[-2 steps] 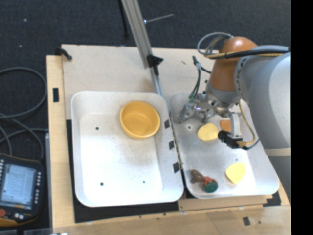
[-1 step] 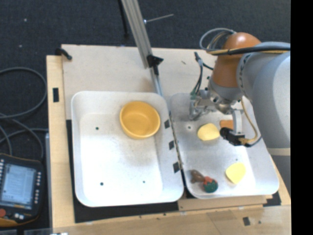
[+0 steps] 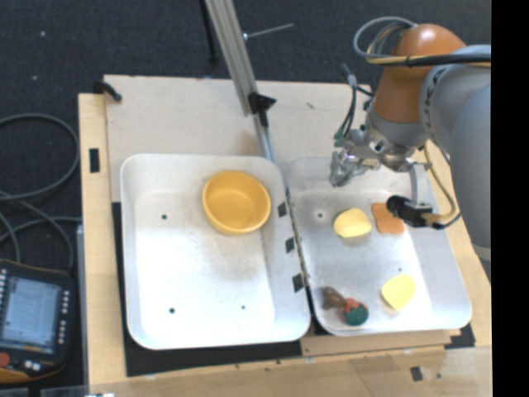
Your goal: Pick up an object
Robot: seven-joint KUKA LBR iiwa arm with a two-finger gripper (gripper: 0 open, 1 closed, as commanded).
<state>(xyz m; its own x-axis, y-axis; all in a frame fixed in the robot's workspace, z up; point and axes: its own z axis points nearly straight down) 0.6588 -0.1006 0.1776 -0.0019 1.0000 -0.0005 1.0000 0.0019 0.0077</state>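
Yellow bowl (image 3: pixel 237 202) in left bin (image 3: pixel 149 255) (white), wooden bench (image 3: pixel 173 110), dark floor (image 3: pixel 83 23)

The two bins, left (image 3: pixel 149 304) and right (image 3: pixel 438 304), look like thin white plastic, matt, with a faint grey scuffing on their floors. The bowl (image 3: pixel 236 201) is yellow plastic, smooth with a soft sheen. The bench (image 3: pixel 182 114) looks like pale board, flat and matt. The rail (image 3: pixel 231 40) is bare metal, ribbed and dully bright. The arm (image 3: pixel 463 98) has a smooth grey shell with a glossy orange band (image 3: pixel 413 64), and its gripper (image 3: pixel 343 170) looks metallic. The two yellow pieces (image 3: pixel 352 223) (image 3: pixel 398 291) look soft and matt, like foam or sponge. The orange piece (image 3: pixel 387 219) is matt too.
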